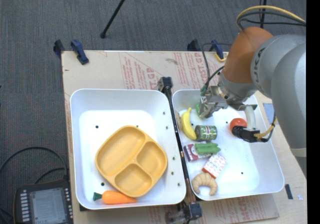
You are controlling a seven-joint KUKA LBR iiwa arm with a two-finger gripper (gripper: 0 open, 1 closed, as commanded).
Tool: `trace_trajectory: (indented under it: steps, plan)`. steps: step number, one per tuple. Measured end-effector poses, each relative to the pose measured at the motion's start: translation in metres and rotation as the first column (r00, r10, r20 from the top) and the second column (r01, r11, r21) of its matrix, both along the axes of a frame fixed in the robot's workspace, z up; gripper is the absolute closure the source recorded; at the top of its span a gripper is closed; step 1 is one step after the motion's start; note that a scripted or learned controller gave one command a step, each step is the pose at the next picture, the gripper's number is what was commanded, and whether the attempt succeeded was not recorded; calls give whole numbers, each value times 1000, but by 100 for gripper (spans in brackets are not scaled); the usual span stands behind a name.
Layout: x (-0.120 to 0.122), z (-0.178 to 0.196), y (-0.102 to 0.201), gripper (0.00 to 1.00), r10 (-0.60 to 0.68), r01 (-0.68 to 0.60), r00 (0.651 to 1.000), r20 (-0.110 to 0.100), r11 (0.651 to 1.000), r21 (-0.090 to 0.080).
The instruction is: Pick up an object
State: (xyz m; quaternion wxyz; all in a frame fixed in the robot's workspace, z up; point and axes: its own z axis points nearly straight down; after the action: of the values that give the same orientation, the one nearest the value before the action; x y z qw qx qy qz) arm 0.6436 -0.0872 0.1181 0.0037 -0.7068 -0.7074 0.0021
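Reaching in from the right, I am hovering my hand [207,107] low over the back of the right bin [265,178], just beside the top end of the banana [188,124] and just behind the small green can [205,132]. I cannot tell how wide my hand is set, because the dark metal parts are blurring together against the bin floor. Nothing is visibly sitting in my grip. The objects I could take are crowding together in this bin: below the can are lying a green vegetable [207,148], a dark red packet [190,153], a red and white carton [215,164] and a croissant [205,183], with a tomato [238,124] farther right. Because the banana and can are nearly touching, I am judging that a descent here could push one aside, or pinch both and drop them. The can could also roll away. My wrist and arm are covering the bin's rear right corner, so anything there is hidden. In the left bin [80,118] a yellow divided plate [131,160] and a carrot [118,198] are resting, well apart from me.
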Motion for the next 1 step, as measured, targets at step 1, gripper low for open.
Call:
trace_trajectory:
  steps: [1]
  plan:
    - [0,0,0,0,0,0,1000,0,1000,0]
